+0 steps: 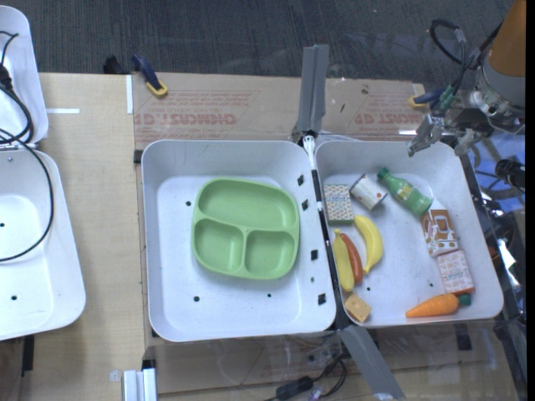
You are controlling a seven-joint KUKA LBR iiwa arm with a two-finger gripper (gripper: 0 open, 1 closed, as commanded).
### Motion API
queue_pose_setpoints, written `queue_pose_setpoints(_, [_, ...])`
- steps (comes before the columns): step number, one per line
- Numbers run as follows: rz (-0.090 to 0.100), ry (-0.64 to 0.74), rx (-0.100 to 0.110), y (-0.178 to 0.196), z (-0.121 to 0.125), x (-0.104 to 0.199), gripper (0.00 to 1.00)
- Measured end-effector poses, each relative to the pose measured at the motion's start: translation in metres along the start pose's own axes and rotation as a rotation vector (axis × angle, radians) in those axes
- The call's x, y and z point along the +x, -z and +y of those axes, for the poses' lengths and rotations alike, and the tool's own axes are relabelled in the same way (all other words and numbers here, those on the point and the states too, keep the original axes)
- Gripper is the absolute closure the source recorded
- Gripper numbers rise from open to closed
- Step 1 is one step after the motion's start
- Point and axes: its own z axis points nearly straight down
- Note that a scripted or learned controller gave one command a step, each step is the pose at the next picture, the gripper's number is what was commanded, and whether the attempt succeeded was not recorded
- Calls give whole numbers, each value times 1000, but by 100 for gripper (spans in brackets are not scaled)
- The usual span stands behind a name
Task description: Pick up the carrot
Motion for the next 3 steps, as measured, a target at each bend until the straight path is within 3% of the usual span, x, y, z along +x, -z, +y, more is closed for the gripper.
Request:
queue_pose_setpoints(1, [-1,309,0,50,-35,41,0])
queue_pose_setpoints(2, [-2,557,-2,73,-50,74,0])
queue_pose_setpoints(3, [-2,646,-2,59,-19,62,0])
